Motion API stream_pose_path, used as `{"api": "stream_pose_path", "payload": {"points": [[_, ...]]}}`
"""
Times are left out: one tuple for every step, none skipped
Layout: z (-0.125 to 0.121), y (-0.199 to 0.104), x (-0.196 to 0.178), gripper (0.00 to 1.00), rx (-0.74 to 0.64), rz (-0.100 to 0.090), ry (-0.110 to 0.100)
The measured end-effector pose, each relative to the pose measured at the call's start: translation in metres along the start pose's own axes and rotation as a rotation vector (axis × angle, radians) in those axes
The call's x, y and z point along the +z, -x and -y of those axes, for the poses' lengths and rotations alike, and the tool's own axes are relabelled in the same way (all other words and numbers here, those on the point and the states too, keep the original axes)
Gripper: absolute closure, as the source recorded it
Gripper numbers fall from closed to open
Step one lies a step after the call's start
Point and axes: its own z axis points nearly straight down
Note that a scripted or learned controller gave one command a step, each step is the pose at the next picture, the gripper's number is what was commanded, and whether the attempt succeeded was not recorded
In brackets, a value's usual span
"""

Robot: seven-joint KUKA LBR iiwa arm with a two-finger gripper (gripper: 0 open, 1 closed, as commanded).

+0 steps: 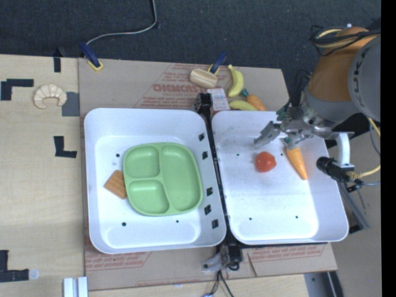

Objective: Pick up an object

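Observation:
In the right bin [278, 224] lie a red tomato [265, 161] and an orange carrot [297, 160], close together in the upper part. My gripper [276, 137] hangs just above them, its two fingers spread apart: one points left toward the bin floor, the other reaches down near the carrot's top end. Nothing sits between the fingers. The arm with its orange band [337, 67] comes in from the upper right.
The left bin [102, 228] holds a green divided plate [163, 179] with a brown cracker-like piece [116, 184] tucked at its left edge. Behind the bins lie a bread roll [202, 77], bananas [236, 82] and a small box [218, 98]. A croissant [49, 95] rests on the bench at left.

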Motion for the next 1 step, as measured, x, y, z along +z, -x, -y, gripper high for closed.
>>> {"api": "stream_pose_path", "payload": {"points": [[0.0003,-0.0014,0.1055,0.00,-0.001,0.001,0.004]]}}
